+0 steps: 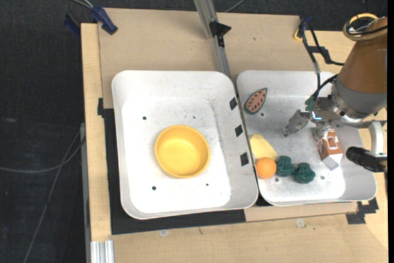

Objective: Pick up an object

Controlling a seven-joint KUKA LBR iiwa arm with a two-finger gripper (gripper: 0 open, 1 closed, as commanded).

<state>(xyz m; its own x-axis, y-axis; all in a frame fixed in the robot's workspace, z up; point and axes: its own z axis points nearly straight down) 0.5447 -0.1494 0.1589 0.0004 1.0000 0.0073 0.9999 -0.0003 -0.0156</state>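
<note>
Tool (312,126) above right bin (289,191)

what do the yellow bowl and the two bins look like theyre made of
Yellow bowl: probably plastic, going by its even, saturated colour and soft sheen. Left bin and right bin: seemingly thin moulded white plastic, with rounded corners, raised rims and a matte, faintly speckled surface. This look alone can't confirm any of it.

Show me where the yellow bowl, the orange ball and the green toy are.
yellow bowl (181,150): camera view, left bin, middle of its inside.
orange ball (266,168): camera view, right bin, centre of the ball.
green toy (295,170): camera view, right bin, middle of its body.
</note>
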